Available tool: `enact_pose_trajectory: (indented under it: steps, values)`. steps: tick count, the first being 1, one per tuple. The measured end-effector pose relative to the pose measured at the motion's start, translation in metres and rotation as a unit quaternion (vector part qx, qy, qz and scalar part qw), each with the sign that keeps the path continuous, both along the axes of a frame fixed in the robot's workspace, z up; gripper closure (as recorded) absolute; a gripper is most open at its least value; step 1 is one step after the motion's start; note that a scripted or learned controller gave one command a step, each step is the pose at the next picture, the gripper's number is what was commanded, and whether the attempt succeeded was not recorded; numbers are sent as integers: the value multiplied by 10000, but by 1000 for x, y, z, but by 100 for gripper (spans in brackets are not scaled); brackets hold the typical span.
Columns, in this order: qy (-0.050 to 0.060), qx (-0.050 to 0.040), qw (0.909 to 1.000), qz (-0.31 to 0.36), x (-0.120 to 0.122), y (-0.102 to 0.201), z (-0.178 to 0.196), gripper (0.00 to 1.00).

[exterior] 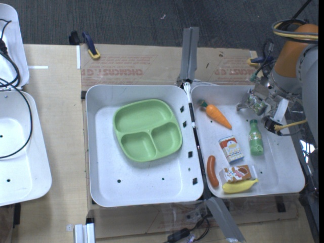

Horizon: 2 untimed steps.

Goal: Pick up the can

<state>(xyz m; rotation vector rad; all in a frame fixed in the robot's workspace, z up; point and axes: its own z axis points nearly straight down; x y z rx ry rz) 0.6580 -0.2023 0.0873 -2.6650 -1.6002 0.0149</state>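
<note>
Can at the far right of the right bin, under the gripper.

The can (254, 106), a small metallic cylinder with a greenish tint, lies in the far right corner of the right bin (283, 178), largely covered by the gripper (261, 102). Whether the tool is closed on it or merely over it cannot be told. The grey arm (304, 80) reaches in from the right, its orange band (296, 49) above the wrist, which is angled down. Just nearer lies a green plastic bottle (255, 137); to its left are a tapered orange carrot (218, 115), a small carton (231, 149), a red sausage (212, 171) and a curved yellow banana (239, 187). The left bin (101, 186) holds a smooth green divided plate (148, 129).
</note>
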Motion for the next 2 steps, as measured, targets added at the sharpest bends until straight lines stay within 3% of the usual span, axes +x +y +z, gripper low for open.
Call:
enact_pose_trajectory:
  steps: [1, 2]
  values:
    - [-14, -20, 9979, -642, 1, 1, 0, 0]
    - [-125, -81, 9782, -2070, -13, -1, 5, 0]
